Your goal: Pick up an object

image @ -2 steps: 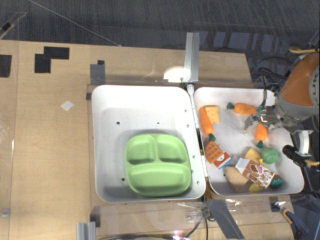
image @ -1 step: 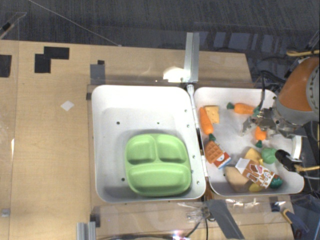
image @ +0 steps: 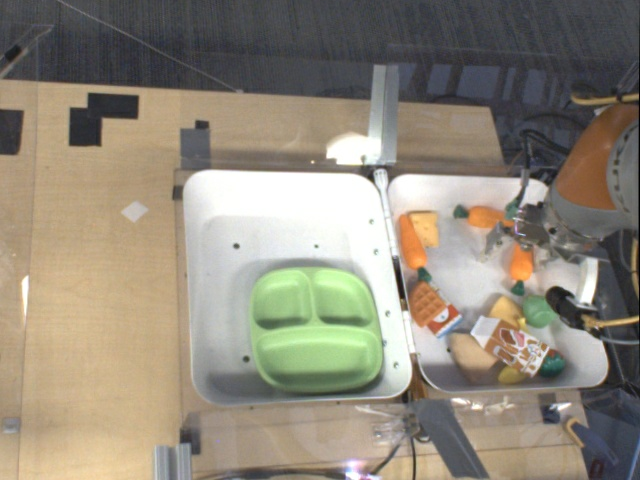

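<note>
Toy food lies scattered across the right bin [image: 436,372]. A carrot [image: 411,240] rests along its left wall, a cheese wedge [image: 426,228] touching it. Below sits a waffle [image: 434,306]. Near the bin's front edge lie a potato [image: 470,353] and a brown carton [image: 515,345] (tilted, overlapping it).

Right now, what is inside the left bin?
The left bin holds one green tray with three bare compartments. Anything beneath the tray is covered, so I cannot tell.
</note>
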Available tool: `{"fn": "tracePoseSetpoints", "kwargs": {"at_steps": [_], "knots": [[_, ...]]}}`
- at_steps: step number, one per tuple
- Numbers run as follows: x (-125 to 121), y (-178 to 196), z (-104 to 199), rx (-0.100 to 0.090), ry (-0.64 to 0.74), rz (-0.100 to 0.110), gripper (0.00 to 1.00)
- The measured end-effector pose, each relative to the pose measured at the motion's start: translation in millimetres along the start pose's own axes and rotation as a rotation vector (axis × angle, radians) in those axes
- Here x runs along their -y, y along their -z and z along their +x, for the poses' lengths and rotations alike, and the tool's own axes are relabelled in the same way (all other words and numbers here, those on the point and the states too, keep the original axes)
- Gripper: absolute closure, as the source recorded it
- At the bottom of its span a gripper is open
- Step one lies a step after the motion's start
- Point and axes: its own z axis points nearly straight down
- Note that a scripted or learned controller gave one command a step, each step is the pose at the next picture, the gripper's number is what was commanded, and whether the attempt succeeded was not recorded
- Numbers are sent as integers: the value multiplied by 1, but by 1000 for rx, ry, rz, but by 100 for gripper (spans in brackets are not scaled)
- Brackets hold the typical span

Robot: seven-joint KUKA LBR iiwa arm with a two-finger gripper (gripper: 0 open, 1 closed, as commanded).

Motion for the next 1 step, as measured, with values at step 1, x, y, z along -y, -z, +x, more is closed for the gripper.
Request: {"fn": "tracePoseSetpoints", "kwargs": {"at_steps": [1], "knots": [[-3, 13, 3, -2, 8, -8, 100]]}}
